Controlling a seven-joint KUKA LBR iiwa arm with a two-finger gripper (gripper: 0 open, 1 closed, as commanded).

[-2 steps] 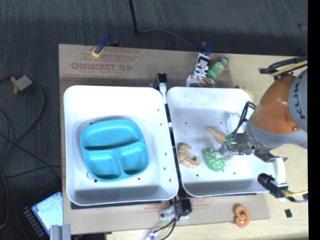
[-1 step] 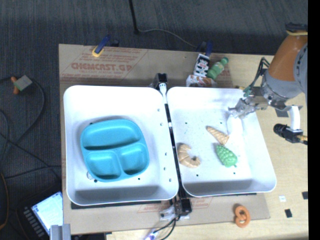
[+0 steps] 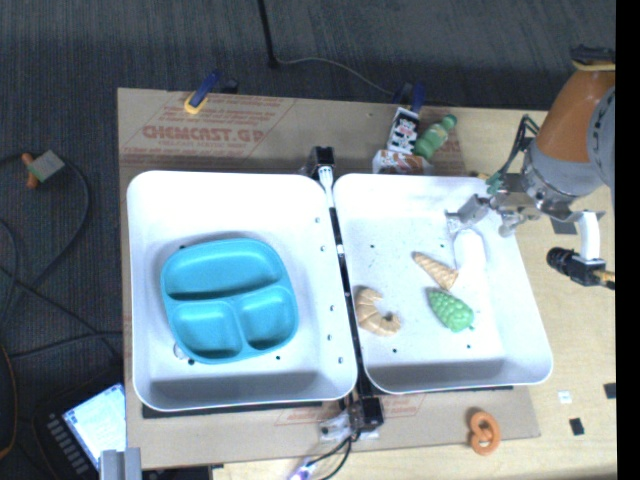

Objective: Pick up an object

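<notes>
Your gripper sits at the upper right of the frame, over the top right part of the right-hand bin. You can see metal fingers reaching left from the wrist, but the slanted view does not let you tell how far apart they stand, and nothing can be made out between them. The grey arm with its orange band comes in from the right edge just above the bin's corner.

Look just below the gripper: a white, elongated object lies on the bin floor, close under the fingers; whether they touch it you cannot tell. Just left and below it lies a tan cone-shaped piece, and below that, near the centre right of the bin, a green bumpy toy. Further left, near the wall shared by the two bins, you have a tan pretzel-like piece. These four lie apart from one another, save the cone and the white object, which are just beside each other.

In the left-hand bin a blue divided tray rests flat, with three compartments.

Outside the bins, on the bench, a small orange ring lies at the lower right, and a green and white item stands above the right bin's top edge.
</notes>
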